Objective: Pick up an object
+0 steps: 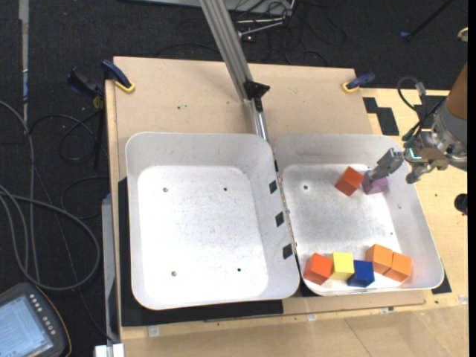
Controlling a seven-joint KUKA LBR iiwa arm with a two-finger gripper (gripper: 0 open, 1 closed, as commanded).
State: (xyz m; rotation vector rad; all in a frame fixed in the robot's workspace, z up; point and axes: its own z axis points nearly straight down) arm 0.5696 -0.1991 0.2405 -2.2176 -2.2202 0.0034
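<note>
1. We've got the gripper (pixel 398 168) reaching in from the right over the right bin (pixel 416 207), up near that bin's far right side. The grey wrist sits just behind it, right at the edge of the shot.

2. One finger (pixel 385 165) is stretched down and left, with its tip resting at the purple block (pixel 376 185). The other finger is farther right, over the bin rim. So we'd call the hand spread apart, not clamped on anything; the purple block sits under the one fingertip, not between the two.

3. Just left of that fingertip, touching or nearly touching the purple block, is an orange block (pixel 348 181), turned corner-on.

4. Well below the gripper, along the near wall of the same bin, there's a row of cubes: a red-orange block (pixel 319 267) farthest left, then a yellow block (pixel 343 264), then a blue block (pixel 362 273), all pressed up close to each other.

5. Right of the blue one, almost straight below the gripper, two orange cubes (pixel 389 262) sit side by side and touching.

6. Far to the gripper's left is the left bin (pixel 149 162), separated from the right bin by a seam with a few black clips (pixel 281 218).

7. A slanted metal pole (pixel 227 39) runs down from the top to the seam, up and left of the gripper.
</note>
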